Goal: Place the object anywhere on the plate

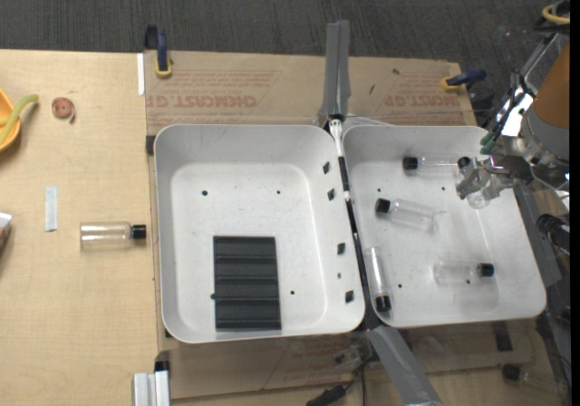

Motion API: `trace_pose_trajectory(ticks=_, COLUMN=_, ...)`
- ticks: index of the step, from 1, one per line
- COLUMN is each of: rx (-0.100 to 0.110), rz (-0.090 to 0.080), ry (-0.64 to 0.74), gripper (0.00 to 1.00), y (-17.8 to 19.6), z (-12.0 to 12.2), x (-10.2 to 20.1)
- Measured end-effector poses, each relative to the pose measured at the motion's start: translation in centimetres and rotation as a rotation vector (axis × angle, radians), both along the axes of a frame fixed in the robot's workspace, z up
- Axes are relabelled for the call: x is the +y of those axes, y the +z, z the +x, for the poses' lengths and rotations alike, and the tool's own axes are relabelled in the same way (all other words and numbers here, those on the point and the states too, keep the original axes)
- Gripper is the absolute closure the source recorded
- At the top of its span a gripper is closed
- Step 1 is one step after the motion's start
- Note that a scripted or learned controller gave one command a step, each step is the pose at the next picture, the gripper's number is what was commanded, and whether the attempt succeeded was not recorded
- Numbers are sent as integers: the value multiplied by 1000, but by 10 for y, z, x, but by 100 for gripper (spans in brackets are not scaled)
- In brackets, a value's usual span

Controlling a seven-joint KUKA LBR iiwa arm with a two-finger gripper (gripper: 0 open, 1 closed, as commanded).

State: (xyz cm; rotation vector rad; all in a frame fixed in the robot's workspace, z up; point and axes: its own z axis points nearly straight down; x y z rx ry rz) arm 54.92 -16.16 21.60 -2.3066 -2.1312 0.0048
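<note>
One fixed camera above the bench, looking down at a slant, both white bins in frame

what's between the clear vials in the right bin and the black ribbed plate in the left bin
The raised rims of the two white bins meet between them, so any clear plastic vial with a black cap must be lifted over that divide to reach the black ribbed plate. Nothing lies on the plate.

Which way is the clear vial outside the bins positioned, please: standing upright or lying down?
Lying down. The vial rests on its side on the wooden bench, left of the left bin, with its black cap pointing toward that bin.
</note>
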Motion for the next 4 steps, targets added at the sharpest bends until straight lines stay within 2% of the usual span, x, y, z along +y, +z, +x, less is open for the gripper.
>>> trace_pose_trajectory(ticks=1, rx=-1, rz=0, ry=0, gripper=0, y=0, z=0, x=0)
trace_pose_trajectory(ticks=2, rx=-3, rz=-1, ry=172, gripper=0, y=54, z=92, x=-24)
trace_pose_trajectory(ticks=3, rx=-2, rz=-1, ry=88, gripper=0, y=210, z=110, x=-61)
trace_pose_trajectory(ticks=4, rx=0, rz=-1, ry=-71, gripper=0, y=225, z=110, x=-3)
